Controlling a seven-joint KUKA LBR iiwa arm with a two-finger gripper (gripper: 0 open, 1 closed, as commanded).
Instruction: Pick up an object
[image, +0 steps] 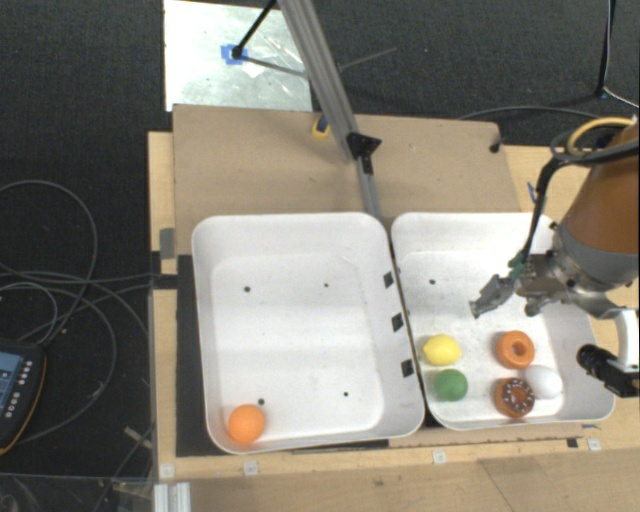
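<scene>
The right bin (450, 235) holds a yellow lemon-like ball (441, 350), a green ball (450, 385), an orange ring-shaped doughnut (515, 349), a brown sprinkled doughnut (514, 397) and a white egg (544, 381), all grouped near its front edge. In the left bin (290, 240) an orange ball (245, 423) lies in the front left corner. My gripper (492, 298) hangs over the right bin, above and just left of the orange doughnut, with nothing visibly between its fingers.
A grey pole (330, 75) slants from the top of the view down to the gap between the bins. Black clips (396, 322) join the bins along their shared edge. Cables lie on the dark floor at the left.
</scene>
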